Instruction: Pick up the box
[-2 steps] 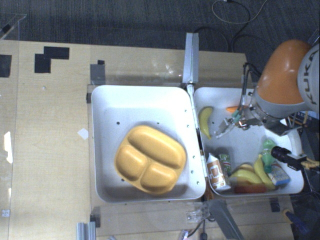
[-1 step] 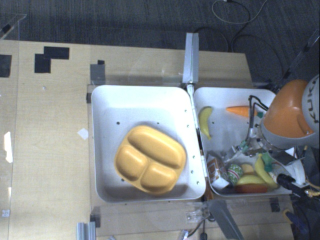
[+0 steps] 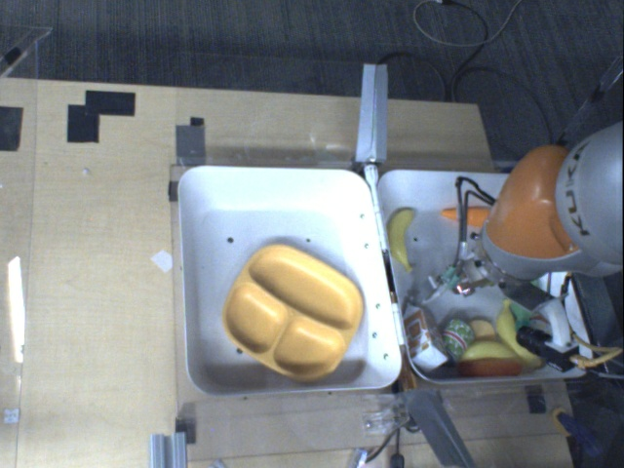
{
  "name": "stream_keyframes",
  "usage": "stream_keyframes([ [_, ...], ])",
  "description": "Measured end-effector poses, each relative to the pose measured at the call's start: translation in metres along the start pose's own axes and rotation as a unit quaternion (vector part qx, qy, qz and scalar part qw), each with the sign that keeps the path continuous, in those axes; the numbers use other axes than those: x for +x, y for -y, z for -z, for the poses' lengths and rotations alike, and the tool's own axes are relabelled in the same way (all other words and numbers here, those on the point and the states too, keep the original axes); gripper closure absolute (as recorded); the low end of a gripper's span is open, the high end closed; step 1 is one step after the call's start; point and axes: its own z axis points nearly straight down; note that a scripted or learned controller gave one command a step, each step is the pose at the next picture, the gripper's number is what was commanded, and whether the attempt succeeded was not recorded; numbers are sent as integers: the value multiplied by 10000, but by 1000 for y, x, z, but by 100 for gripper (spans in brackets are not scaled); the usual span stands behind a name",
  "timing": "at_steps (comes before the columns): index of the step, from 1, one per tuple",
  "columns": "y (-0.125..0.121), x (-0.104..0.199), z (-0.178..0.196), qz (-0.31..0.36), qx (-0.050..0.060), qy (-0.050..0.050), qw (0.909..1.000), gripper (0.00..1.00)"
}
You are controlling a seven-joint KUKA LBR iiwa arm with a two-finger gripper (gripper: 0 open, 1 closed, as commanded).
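The box [image 3: 421,339] is a small brown and white carton lying at the near left corner of the right bin [image 3: 429,188], against its left wall. My gripper [image 3: 456,281] hangs low over the middle of that bin, a little up and to the right of the box and apart from it. The grey arm with its orange band [image 3: 531,213] comes in from the right and covers the bin's right half. Nothing shows as held.
Beside the box lie a green round can [image 3: 456,339], a red and yellow fruit [image 3: 487,361] and a banana [image 3: 517,331]. Another banana [image 3: 400,234] and an orange carrot [image 3: 466,215] lie farther back. The left bin [image 3: 205,203] holds a large yellow bread-like lump [image 3: 294,308].
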Motion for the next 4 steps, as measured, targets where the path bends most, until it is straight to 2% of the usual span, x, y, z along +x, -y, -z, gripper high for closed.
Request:
stream_keyframes([
  [1, -38, -13, -1, -1111, 14, -19, 9938, 0],
  [2, -110, -41, -4, -1651, 26, -15, 9863, 0],
  [3, -66, -32, -2, -1269, 20, -18, 9919, 0],
  [4, -11, -7, -1, -1165, 11, -19, 9932, 0],
])
